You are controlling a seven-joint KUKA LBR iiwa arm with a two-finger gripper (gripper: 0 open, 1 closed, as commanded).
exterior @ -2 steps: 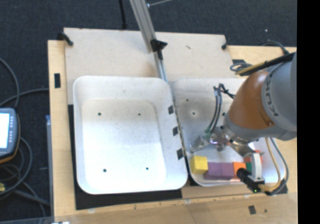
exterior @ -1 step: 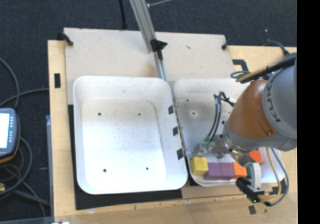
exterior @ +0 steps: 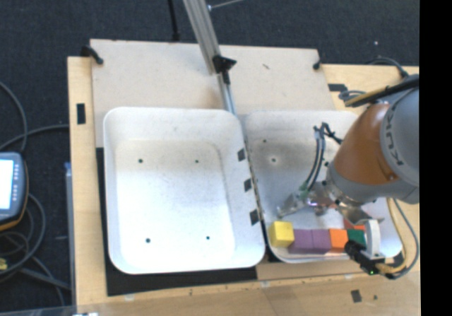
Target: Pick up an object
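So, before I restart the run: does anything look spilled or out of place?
Nothing stands out. The yellow block, purple block and orange block lie in a row inside the right bin.

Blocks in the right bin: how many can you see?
4, in a row along its near edge: yellow block, purple block, orange block, green block. The arm may hide more.

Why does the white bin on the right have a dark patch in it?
In the camera view, that grey smudge in the right bin looks like soft shadow, probably from the arm above; the left bin shows a fainter one. The blocks look slightly blurry; no strong glare.
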